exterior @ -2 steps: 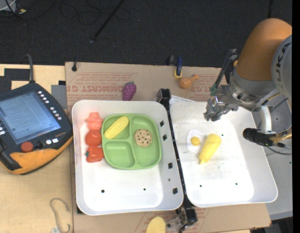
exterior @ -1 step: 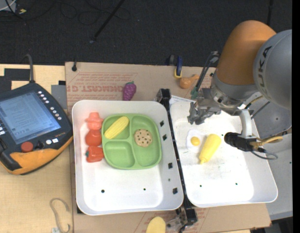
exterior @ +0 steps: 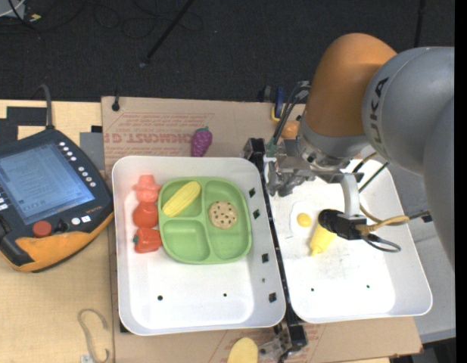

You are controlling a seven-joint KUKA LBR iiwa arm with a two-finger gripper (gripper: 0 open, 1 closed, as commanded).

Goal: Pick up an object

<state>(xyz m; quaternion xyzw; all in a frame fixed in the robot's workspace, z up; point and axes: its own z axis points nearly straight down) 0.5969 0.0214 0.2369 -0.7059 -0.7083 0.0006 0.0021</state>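
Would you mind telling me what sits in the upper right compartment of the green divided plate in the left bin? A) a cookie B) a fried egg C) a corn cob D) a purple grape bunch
A: the cookie lies in the upper right compartment of the green plate, while the corn cob fills the upper left one.

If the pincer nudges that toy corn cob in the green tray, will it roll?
The corn cob looks rounded and elongated, so it would probably roll sideways. The divided green tray has raised compartment walls that should stop it. It looks like plastic: likely light and stiff.
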